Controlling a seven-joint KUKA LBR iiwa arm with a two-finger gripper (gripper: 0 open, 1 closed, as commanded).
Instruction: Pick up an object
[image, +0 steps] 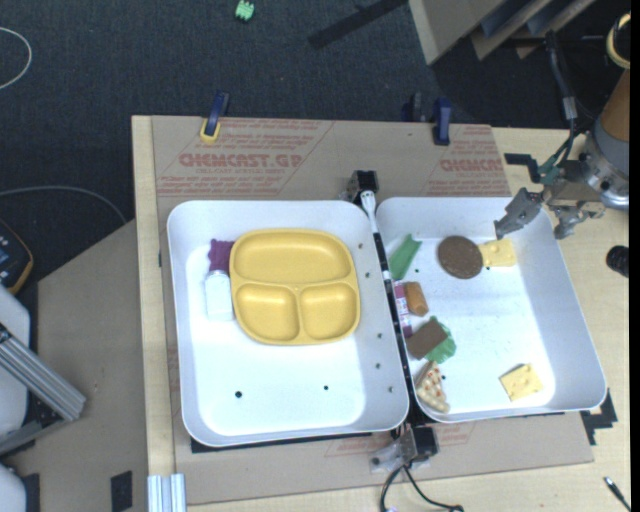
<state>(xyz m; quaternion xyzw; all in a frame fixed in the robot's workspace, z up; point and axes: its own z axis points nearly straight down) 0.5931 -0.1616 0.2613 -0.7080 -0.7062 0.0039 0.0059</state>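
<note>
Claw spread, holding nothing, perhaps just above yellow block; brown disc beside it.

The gripper hangs over the right bin's far edge, fingers spread, just above a yellow cheese piece beside a brown cookie. The left bin holds a yellow divided plate (a purple item and a white one lie beside it).

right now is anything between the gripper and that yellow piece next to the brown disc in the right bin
Nothing visible does. The gripper hangs at the right bin's upper right corner, just up and right of the yellow piece. The brown disc lies on the piece's far side, away from the gripper.
</note>
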